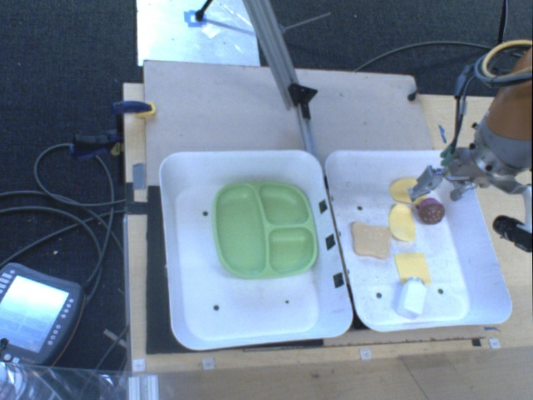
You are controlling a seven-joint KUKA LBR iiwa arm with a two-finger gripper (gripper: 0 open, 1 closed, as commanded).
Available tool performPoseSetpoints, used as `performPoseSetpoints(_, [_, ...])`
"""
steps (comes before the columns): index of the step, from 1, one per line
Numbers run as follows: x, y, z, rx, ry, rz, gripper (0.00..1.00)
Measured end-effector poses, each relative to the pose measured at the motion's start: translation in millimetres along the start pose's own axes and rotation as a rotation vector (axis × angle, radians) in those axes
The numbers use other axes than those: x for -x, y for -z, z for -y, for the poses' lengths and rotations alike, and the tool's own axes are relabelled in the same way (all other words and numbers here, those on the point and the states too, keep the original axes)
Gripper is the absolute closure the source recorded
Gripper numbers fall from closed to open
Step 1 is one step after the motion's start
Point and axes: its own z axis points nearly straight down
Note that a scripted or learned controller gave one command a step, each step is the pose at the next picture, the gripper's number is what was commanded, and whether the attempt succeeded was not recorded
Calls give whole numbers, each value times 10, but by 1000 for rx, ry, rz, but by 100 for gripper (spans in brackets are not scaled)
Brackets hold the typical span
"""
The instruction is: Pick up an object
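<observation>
The approach step is in hand: the fingers (441,183) stand open, straddling the dark red round piece (430,212) just below them in the right bin (491,294). Next they must descend and close.

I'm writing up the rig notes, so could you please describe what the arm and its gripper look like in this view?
The arm enters from the right: a rounded grey body with an orange band above the wrist. Yellow and dark cables loop over its top. The two-finger gripper at its end is pale grey metal, with short angular fingers.
</observation>
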Motion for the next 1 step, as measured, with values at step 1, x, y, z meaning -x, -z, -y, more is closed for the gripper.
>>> performPoseSetpoints(1, [0,1,0,0,0,0,0])
